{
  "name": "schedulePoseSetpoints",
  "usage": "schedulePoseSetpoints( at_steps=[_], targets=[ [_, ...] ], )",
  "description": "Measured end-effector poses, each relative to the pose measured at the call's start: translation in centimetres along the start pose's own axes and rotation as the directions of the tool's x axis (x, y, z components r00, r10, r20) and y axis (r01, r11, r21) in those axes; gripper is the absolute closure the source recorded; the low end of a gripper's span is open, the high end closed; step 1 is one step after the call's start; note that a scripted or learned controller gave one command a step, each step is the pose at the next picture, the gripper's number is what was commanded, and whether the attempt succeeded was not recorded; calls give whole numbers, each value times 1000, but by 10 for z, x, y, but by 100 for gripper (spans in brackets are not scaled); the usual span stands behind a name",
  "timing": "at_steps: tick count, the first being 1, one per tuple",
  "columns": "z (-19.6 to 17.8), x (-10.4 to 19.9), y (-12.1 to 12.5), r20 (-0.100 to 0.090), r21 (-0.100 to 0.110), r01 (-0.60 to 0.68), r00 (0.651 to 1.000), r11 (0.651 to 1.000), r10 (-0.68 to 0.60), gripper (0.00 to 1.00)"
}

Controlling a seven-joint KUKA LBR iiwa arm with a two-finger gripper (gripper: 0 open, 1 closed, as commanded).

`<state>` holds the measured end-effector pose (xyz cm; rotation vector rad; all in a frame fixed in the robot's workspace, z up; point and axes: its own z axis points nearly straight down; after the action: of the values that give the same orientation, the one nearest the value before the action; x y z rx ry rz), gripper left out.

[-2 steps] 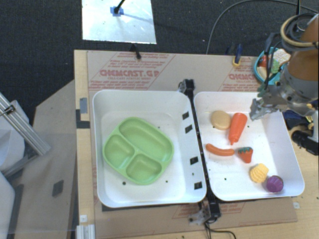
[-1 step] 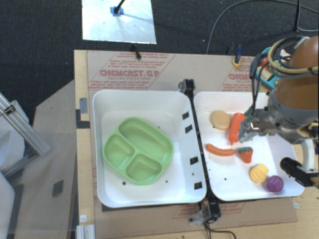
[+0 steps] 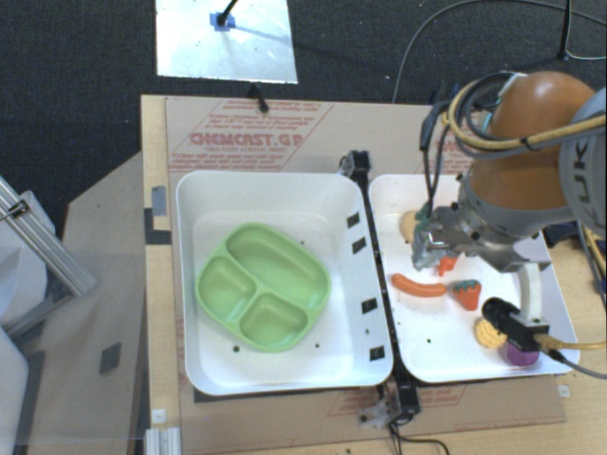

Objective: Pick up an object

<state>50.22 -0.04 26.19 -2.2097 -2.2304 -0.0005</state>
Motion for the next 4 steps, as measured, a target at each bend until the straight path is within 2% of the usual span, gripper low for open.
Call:
schedulePoseSetpoints(
  at_steps=[1,2,3,4],
  targets=[
    [-234,25,4,0,-23,-1,1000,1000,1,100],
    [-169,-18,55,4,-2,-11,1000,1000,11,100],
    [-132,-53,86,4,-2,-11,1000,1000,11,100],
    [-146,-51,85,4,-7,-2,1000,1000,2,100]
  ],
)
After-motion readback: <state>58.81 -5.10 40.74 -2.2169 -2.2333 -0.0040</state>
